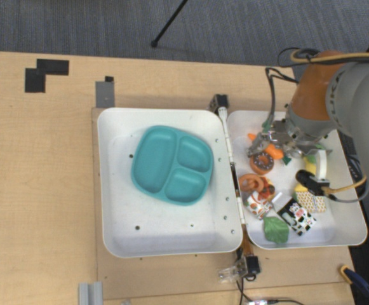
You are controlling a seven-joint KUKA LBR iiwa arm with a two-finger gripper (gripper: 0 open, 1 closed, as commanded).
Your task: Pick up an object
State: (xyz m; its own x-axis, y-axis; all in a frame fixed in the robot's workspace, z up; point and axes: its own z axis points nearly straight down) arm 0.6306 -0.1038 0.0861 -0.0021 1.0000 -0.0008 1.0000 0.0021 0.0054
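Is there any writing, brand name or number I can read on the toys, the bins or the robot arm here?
None can be read.
The black and white patterned item in the right bin bears markings too small and blurred to read.
The teal divided tray, the left bin and the arm show no text.

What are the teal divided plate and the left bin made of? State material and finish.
Teal divided plate: probably moulded plastic, matte to satin; uniform colour, soft rounded compartment ridges, faint sheen. Left bin: likely thin white plastic, possibly painted metal; smooth, slightly glossy, with rounded corners and small dark holes in its floor.
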